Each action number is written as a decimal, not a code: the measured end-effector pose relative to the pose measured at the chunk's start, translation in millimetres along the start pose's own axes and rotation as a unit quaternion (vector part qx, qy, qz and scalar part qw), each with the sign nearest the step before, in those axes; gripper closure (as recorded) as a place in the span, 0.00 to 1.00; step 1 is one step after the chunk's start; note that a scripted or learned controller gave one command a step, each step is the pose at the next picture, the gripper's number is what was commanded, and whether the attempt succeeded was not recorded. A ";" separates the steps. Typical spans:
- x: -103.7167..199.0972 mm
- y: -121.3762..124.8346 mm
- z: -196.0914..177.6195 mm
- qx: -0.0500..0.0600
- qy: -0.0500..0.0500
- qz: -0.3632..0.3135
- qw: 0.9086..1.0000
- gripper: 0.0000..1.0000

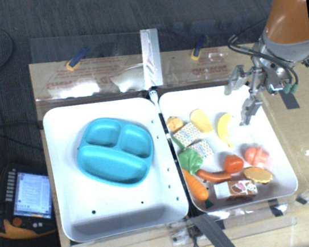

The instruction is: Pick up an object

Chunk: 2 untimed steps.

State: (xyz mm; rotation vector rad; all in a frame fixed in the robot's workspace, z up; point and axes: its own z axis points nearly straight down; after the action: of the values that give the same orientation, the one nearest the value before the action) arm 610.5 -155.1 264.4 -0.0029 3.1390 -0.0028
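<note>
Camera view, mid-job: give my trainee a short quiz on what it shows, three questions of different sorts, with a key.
1. True or false: the blue divided tray lies in the right bin.
2. Multiple choice: the gripper is over the right bin's A) upper right corner B) lower left corner C) centre.
3. Fill in: the carrot lies along the right bin's ____ wall.

Key:
1. False; it lies in the left bin.
2. A; its fingers are spread with nothing between them.
3. Left, next to the divider between the bins.

Toys [219, 150] crowd the right bin [282, 147], though its upper right corner looks open.
</note>
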 end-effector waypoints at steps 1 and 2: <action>-59.1 -39.2 31.0 0.000 -0.001 0.067 0.998 0.00; -36.3 -34.6 169.2 0.000 -0.001 0.129 0.992 0.00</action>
State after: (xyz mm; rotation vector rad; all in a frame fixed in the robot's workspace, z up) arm 647.2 -189.9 95.3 0.4006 3.1114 -0.0022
